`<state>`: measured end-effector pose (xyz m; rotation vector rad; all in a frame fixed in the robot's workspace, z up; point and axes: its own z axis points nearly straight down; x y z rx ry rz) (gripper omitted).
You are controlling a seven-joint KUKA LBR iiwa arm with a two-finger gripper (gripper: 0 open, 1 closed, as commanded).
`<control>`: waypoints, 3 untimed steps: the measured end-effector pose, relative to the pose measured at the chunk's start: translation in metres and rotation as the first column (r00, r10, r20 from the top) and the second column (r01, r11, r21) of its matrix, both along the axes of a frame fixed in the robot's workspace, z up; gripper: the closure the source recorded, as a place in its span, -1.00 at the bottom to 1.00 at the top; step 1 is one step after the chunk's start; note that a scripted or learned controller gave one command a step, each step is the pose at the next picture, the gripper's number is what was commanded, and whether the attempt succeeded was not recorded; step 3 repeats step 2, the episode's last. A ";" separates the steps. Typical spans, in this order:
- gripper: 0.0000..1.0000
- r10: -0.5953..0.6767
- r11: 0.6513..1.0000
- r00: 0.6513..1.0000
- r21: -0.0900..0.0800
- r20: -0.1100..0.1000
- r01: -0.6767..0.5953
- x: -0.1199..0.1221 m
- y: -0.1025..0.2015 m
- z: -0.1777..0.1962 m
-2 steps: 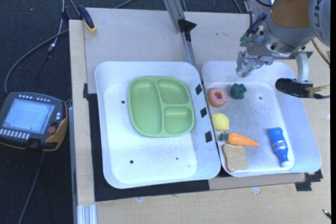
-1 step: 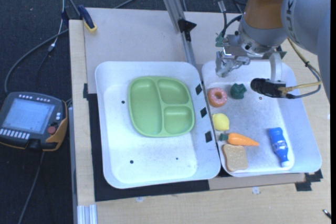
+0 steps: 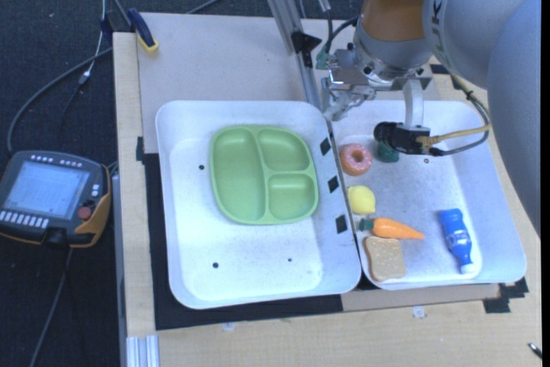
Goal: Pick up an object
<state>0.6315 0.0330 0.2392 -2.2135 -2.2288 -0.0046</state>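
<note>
My gripper (image 3: 343, 105) hangs over the far left corner of the right bin (image 3: 509, 238), just above the divide between the two bins. Nothing shows in it. In this bin lie a pink donut (image 3: 355, 157) just in front of the gripper, a yellow lemon (image 3: 362, 199), an orange carrot (image 3: 397, 229), a slice of toast (image 3: 384, 259) and a blue bottle (image 3: 455, 239). A small dark green thing (image 3: 388, 153) sits right of the donut, partly hidden by the robot.
The left bin (image 3: 174, 152) holds a green divided plate (image 3: 264, 174). A slanted metal post (image 3: 285, 9) rises behind the bins, close to the gripper. A teach pendant (image 3: 47, 198) lies left of the bench.
</note>
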 end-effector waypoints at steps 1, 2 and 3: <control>1.00 -0.002 1.000 1.000 -0.002 0.000 0.002 0.012 0.043 -0.005; -1.00 -0.006 1.000 1.000 -0.002 0.000 0.006 0.012 0.040 -0.005; -1.00 -0.006 1.000 1.000 -0.002 0.000 0.006 0.012 0.040 -0.005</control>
